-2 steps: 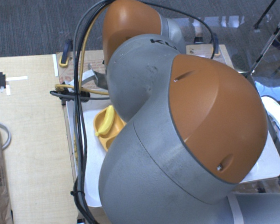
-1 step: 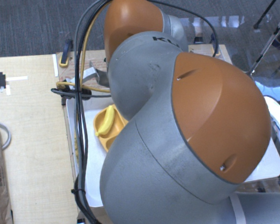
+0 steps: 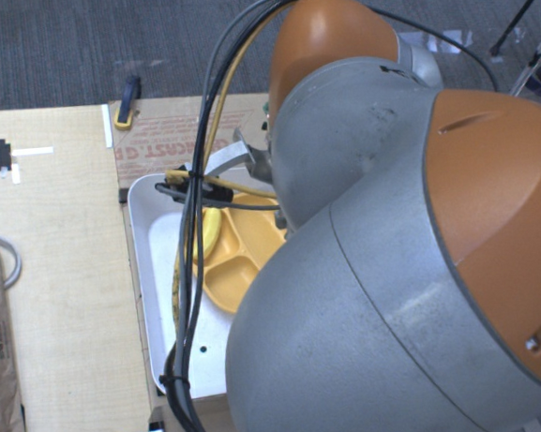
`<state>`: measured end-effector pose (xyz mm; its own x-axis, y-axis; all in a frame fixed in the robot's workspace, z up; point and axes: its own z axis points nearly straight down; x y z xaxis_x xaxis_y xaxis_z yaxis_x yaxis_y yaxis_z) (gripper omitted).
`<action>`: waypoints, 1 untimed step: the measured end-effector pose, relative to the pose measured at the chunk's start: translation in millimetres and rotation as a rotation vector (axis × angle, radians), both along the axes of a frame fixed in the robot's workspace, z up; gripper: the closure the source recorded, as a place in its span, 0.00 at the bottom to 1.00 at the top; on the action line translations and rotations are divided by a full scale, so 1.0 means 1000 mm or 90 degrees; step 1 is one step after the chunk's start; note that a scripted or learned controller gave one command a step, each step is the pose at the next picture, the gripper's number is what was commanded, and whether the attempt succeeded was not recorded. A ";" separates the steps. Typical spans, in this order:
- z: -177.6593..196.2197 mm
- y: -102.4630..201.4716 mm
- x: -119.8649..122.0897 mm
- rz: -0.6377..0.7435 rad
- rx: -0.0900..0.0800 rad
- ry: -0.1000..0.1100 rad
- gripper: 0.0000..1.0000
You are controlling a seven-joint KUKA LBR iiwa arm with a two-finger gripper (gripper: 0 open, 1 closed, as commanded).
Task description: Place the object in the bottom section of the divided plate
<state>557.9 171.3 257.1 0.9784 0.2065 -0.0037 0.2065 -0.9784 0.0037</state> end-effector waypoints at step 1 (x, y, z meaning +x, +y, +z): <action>-0.138 0.056 0.052 0.081 0.000 0.000 1.00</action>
